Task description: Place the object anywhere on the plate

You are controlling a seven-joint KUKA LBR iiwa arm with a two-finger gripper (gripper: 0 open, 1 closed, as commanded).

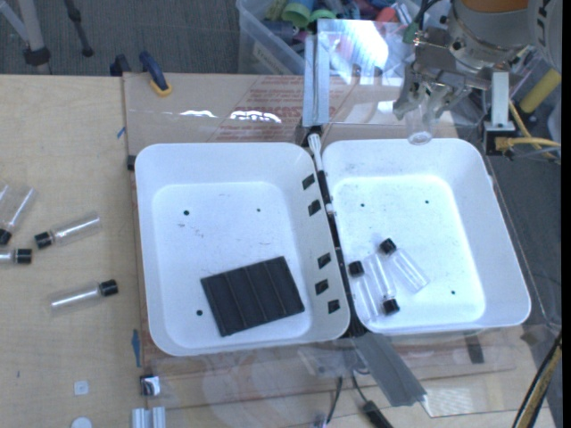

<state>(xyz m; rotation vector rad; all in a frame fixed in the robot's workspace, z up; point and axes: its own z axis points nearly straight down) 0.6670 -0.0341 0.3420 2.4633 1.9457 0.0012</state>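
Vials [393, 275] lie in the right bin [500, 239], well apart from the black plate [254, 294].

Their clear bodies blur into the white floor toward 6 o'clock; we count 3 black caps. The plate lies flat at 6 o'clock in the left bin [147, 239]. The gripper [421, 96] hangs over the right bin's 12 o'clock rim, its arm cut off; we cannot tell how wide it stands. A faint clear shape [419, 135] shows just below it.

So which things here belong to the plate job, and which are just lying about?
Job:
- black plate in the left bin
- clear vials in the right bin
- gripper above the right bin's far edge

Lying about:
- loose vials on the bench
- tub of toys behind
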